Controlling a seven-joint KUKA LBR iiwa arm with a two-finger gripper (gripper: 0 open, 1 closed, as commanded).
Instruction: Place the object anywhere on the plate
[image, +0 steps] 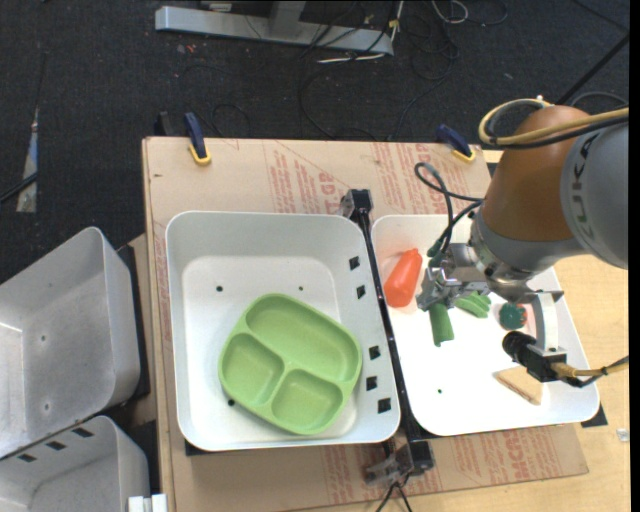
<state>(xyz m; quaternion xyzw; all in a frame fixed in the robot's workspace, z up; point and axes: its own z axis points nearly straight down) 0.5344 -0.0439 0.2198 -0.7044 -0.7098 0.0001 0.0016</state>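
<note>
Camera view: gripper low over a green stick in the right bin, plate bare on the left

The grey arm's two-finger gripper (447, 290) hangs over the far-left part of the shallow white right bin (470, 405). A short dark green plastic-looking stick (441, 326) lies right under it, slanting toward the near side. From this angle I cannot tell whether the pincer is open or closed, or whether it has the stick.

I take the stick to be the thing to move. An orange tapered piece (403, 276) sits just to its left, and a lighter green piece (476, 303) just to its right. A small teal round thing (512, 316) and a tan wooden wedge (520, 385) lie further right and nearer.

The stick looks light, stiff and smooth, so it may roll or slip. A hold across its middle, square to its length, seems safest.

The pale green three-compartment plate (300, 342) lies in the left bin (250, 250), well apart from the stick, beyond the walls between the two bins.
</note>
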